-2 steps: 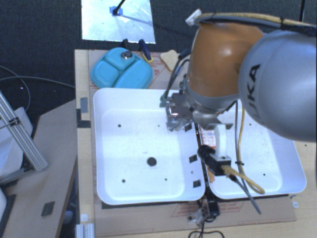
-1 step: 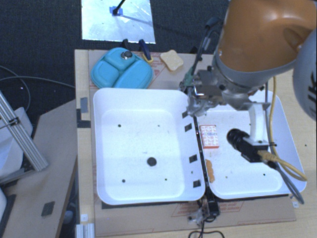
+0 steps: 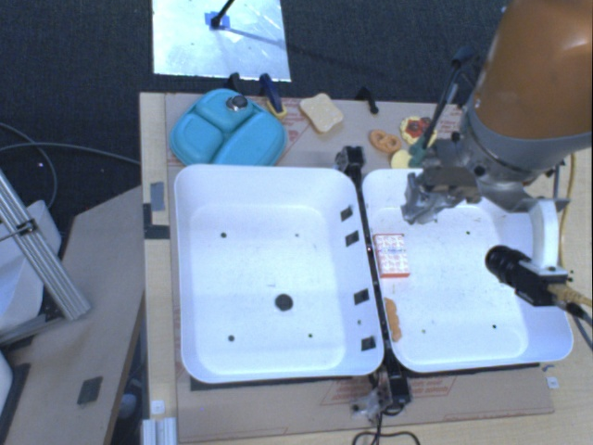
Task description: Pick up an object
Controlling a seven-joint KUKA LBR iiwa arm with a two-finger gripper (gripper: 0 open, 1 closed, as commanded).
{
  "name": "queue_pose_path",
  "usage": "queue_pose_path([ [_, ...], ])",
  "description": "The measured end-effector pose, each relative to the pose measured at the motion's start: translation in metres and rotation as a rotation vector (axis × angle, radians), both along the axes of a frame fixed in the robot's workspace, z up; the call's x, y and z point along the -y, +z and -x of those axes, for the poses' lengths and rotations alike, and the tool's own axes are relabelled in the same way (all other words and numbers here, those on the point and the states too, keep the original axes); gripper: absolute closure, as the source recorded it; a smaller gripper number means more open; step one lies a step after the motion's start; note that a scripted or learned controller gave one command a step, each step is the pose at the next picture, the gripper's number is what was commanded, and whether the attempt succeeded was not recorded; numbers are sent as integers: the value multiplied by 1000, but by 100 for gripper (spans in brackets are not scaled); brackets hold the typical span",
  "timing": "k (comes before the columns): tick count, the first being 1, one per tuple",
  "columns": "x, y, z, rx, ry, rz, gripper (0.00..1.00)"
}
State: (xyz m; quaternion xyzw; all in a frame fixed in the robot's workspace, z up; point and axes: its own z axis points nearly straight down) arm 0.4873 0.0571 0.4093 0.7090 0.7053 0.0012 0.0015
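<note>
Over on the right bin (image 3: 519,346) sit two things: one small red-and-white card (image 3: 391,255) near the left wall, long axis running front to back, and one orange bit (image 3: 393,319) hugging that same wall just below it. Most of that bin's floor is open. Left bin (image 3: 213,341) has one dark disc (image 3: 283,301). Gripper (image 3: 422,202) hovers above the card near the back edge; can't tell how wide it's open, nothing visibly held.
</note>
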Motion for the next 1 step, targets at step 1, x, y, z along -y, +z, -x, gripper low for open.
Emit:
queue_pose_path([
  [1,-64,-76,-21,-7,13,-1,100],
])
